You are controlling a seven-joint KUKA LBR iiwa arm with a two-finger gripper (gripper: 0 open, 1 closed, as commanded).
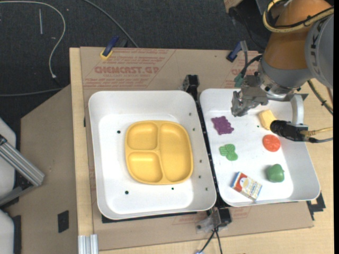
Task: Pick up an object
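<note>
I hold the gripper (241, 107) just up-right of the purple grapes (222, 124); I cannot tell its jaw state. I should centre over them before descending.

A gripper (239, 110) hangs over the right bin (302, 189), just beside purple grapes (222, 124); a yellow plate (159, 152) fills the left bin (106, 142).

One fixed cam, high above the counter (79, 142), looks down at a slant; both white bins (100, 115) fit in frame, arm (296, 41) enters from right.
</note>
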